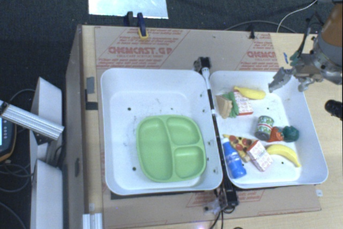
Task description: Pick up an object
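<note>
Grey claw (292, 81) spread wide, gripping nothing, above right bin (313, 131) rim, near banana (250, 93).

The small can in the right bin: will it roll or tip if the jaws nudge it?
The can stands upright, so a nudge would likely slide or tip it rather than roll it. Once tipped, its round side would probably roll. Toys crowd it, including the banana, likely limiting travel.

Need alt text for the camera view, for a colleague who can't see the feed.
The gripper hangs open above the right bin's far corner, holding nothing. That bin holds bananas, a can, a blue bottle and small boxes; the left bin holds a green divided plate.
</note>
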`<action>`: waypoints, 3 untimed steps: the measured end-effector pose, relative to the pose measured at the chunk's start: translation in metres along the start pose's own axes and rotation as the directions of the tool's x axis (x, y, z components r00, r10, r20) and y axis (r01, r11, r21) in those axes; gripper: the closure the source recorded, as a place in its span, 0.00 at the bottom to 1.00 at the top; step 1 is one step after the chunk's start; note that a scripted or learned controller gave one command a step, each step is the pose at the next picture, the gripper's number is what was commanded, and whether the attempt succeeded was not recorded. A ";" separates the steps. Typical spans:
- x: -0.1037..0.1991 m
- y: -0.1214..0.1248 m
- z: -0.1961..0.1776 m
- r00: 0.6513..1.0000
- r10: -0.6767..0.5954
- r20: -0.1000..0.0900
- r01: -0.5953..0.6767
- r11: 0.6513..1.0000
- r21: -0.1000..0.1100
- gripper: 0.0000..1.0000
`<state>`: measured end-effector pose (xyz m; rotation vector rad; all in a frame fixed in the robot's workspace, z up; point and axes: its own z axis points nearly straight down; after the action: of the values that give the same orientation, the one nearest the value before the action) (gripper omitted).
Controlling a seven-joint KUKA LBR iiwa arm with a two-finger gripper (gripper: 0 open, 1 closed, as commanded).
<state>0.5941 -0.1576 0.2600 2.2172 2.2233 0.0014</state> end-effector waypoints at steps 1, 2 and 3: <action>0.020 -0.033 0.090 1.000 0.001 -0.001 -0.001 1.000 0.003 0.00; 0.040 -0.065 0.172 1.000 0.001 0.001 -0.001 1.000 -0.007 0.00; 0.056 0.070 0.175 1.000 0.002 -0.002 -0.002 1.000 0.008 0.00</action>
<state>0.6638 -0.1016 0.0849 2.2247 2.2257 -0.0057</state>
